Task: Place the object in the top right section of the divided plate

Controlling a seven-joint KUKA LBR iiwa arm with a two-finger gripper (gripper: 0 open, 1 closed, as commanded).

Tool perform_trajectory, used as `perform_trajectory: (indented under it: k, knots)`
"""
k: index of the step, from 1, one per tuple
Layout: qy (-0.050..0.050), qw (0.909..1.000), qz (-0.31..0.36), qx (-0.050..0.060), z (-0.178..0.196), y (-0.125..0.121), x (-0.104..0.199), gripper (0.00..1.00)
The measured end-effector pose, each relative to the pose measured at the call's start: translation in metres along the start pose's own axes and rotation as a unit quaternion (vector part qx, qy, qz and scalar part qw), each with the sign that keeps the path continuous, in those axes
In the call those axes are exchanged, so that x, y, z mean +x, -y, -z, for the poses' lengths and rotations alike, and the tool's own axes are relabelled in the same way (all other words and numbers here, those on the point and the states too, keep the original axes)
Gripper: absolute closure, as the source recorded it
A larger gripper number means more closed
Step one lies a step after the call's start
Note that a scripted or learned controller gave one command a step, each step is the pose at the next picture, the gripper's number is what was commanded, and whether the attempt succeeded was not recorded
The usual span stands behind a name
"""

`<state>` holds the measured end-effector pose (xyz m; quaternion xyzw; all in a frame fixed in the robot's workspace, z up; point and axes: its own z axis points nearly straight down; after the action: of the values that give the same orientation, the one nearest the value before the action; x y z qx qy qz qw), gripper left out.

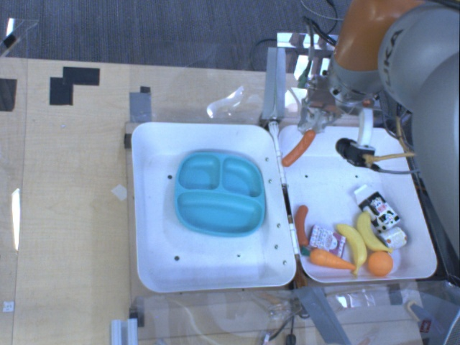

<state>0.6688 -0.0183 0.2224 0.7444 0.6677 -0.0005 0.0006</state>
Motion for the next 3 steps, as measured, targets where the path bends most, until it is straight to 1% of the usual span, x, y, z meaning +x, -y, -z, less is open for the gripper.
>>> perform_trajectory:
  k: [1,2,3]
  knots:
    - [-0.001,0.9986,0.054,-0.002,0.105,0.013,0.008,1.00]
    - [0.000,0.9982,0.060,-0.001,0.117,0.019,0.024,1.00]
    - [-0.001,0.9953,0.096,0.000,0.029,0.031,0.070,1.00]
